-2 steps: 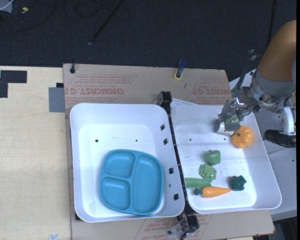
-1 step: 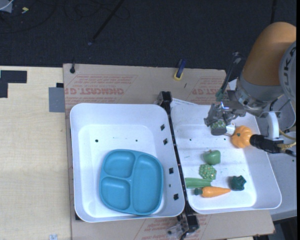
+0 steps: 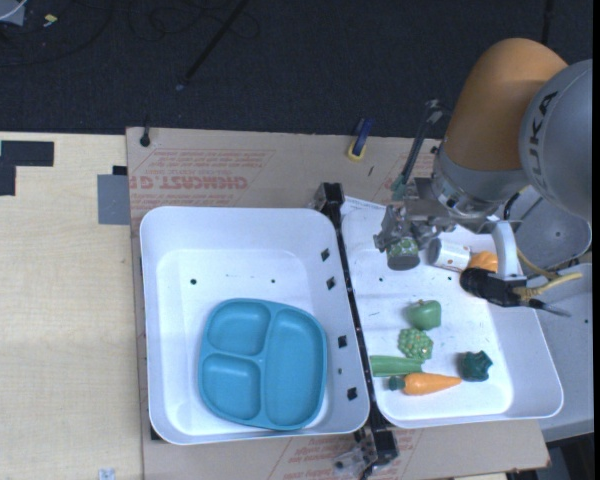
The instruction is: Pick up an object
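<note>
The pincer [image 3: 401, 246], clamped on a small greenish lump [image 3: 404, 254], should rise straight, clear of the right bin [image 3: 540, 368].

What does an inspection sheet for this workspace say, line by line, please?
Surface: wooden bench bearing two white bins, left bin and right bin.
Job's things: green pepper, broccoli, carrot, dark green toy, green stick, all in right bin.
Clutter: blue divided tray in left bin.
Grippers: pincer over right bin's far end, a greenish thing at its tip.
Cables: black cables on dark floor.
Surroundings: cardboard sheet under bins.
</note>
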`<action>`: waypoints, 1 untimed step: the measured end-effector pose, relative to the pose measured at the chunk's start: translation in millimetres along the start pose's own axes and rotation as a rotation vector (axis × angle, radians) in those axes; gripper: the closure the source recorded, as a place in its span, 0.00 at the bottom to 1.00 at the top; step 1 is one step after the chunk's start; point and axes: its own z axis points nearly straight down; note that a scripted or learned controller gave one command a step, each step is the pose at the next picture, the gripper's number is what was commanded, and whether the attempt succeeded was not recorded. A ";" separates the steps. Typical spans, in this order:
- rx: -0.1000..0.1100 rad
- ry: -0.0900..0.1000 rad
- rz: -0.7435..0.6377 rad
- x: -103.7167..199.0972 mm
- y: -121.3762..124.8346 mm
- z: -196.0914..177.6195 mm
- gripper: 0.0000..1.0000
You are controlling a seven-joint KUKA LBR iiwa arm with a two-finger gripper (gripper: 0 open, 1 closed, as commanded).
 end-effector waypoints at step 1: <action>0.001 0.000 0.000 55.6 -4.8 -3.8 1.00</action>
